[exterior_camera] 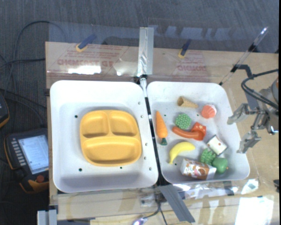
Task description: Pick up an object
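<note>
- Gripper (pixel 246 128) sits at the right edge of the bench, outside the right bin (pixel 227 97), just beyond its right rim. Fingers spread wide apart, nothing between them.
- Left bin (pixel 61 102) holds a yellow divided tray (pixel 111 136), lying flat near the centre.
- Right bin contents: carrot (pixel 161 126) along the left wall, tip pointing toward the far side; banana (pixel 181 150) below it, near the middle.
- Ice-cream cone (pixel 187 102) near the far wall; small orange-red round fruit (pixel 208 111) just beside it to the right.
- Green bumpy ball (pixel 182 121) touching a red curved piece (pixel 192 131).
- White block (pixel 216 145), green pieces (pixel 214 160) and a printed carton (pixel 196 168) crowd the near right corner.
</note>
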Available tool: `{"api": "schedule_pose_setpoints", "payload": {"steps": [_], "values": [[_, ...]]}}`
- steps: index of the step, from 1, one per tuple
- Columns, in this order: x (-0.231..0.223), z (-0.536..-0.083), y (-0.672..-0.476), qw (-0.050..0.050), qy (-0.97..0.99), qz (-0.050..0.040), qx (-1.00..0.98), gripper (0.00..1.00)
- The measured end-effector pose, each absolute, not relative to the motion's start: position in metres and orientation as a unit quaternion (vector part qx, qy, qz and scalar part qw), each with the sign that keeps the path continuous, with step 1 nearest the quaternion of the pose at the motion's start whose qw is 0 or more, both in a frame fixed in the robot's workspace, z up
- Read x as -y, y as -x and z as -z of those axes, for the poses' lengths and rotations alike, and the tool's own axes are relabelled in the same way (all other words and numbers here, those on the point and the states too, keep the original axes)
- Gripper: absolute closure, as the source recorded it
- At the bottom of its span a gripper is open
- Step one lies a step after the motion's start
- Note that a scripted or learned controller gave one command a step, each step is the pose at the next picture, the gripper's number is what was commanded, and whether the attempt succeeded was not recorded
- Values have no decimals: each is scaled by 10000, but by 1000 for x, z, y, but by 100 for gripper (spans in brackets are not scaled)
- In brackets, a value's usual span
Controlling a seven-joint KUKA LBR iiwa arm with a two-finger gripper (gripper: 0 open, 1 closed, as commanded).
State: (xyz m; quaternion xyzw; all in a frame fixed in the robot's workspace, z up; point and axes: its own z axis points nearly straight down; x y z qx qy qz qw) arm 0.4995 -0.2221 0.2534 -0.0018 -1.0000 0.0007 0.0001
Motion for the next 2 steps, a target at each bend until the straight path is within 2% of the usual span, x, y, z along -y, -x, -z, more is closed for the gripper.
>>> {"api": "schedule_pose_setpoints", "payload": {"steps": [1,2], "values": [[223,-162,-548,6,865,-8,9962,0],[204,-91,-614,-64,705,-31,9975,0]]}}
